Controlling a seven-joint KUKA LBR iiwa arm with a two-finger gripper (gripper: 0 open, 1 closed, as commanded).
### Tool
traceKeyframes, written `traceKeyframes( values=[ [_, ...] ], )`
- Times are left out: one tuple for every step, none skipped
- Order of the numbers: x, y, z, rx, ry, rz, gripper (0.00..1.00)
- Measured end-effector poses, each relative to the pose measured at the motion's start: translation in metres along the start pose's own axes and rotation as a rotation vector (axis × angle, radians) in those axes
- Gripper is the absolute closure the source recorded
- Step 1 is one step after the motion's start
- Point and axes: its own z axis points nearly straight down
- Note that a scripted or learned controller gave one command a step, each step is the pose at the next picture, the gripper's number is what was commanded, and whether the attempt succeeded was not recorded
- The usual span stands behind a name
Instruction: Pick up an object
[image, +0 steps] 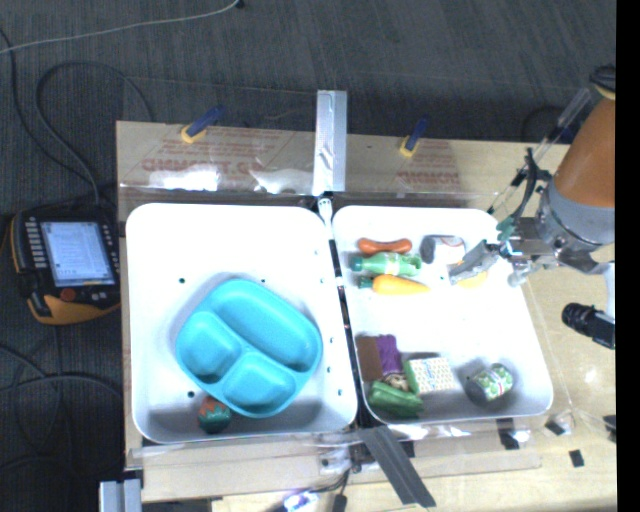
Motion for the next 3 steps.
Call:
traceKeyframes(
  values=[
    [-0.040, 0.050, 0.049, 0.000, -0.003, -0.031, 0.00],
    [-0.049, 0.096, 0.151, -0.010, 0.005, 0.020, 0.00],
    [-0.051, 0.094, 0.144, -0.005, 0.000, 0.019, 1.00]
  ],
)
